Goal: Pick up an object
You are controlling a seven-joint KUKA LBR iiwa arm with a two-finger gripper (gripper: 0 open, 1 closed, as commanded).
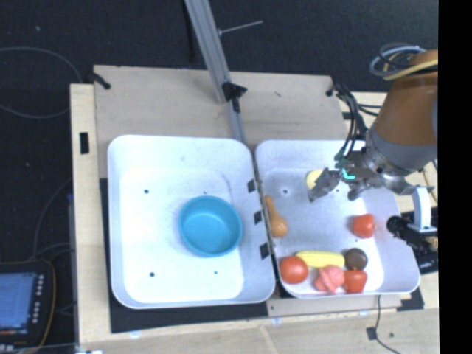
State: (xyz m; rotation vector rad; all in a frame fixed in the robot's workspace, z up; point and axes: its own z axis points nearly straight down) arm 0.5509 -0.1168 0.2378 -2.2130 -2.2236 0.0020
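My gripper (338, 190) hangs over the upper middle of the right bin (295, 161), its two fingers spread apart and nothing between them. A small yellow object (316, 176) lies just at the left finger (320, 190), partly hidden by it. A red piece (363, 226) lies below and to the right of the gripper. Along the bin's front edge sit a red tomato (294, 270), a banana (320, 258), a brown ball (356, 257), a pink piece (330, 279) and another red piece (355, 280). An orange carrot-like piece (276, 218) lies by the bin's left wall.
The left bin (133, 190) holds a blue bowl (211, 225) near its middle. A grey metal post (210, 43) slants down to the gap between the bins at the back. A small screen (21, 301) sits off the bench at the lower left.
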